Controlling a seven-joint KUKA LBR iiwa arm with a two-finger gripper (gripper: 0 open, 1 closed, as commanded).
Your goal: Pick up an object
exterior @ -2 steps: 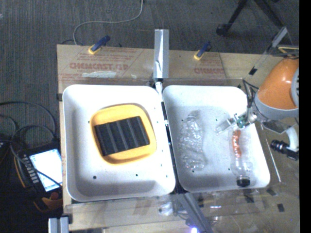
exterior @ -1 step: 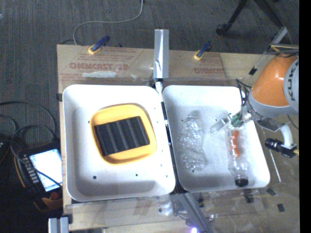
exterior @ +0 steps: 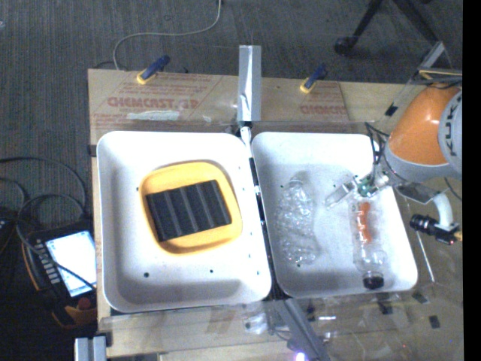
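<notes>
On the counter sit two white bins side by side. The left bin holds a yellow tray with dark slats, lying flat near the middle. The right bin holds two clear plastic bottles. One clear bottle lies near the middle of that bin, and it looks crushed and wrinkly. The other bottle lies along the right side, with something orange inside and a dark cap at its near end.

The claw hangs over the far right part of the right bin, just beyond the far end of the bottle with the orange inside. The grey and orange arm comes in from the right. A clear bit of plastic sits right by the claw tip, but I cannot tell if the claw is touching it. I also cannot tell if the claw is spread or pressed together, because it is small and hard to see from up here. Nothing shows held in it.

I think the bottles are very light. They are thin and soft, so they will squash when squeezed. They are smooth and round too, so they may slip or roll away. The best spot to grab is across the middle of the bottle body. The neck would be stiffer, but it is a small spot to hit.
</notes>
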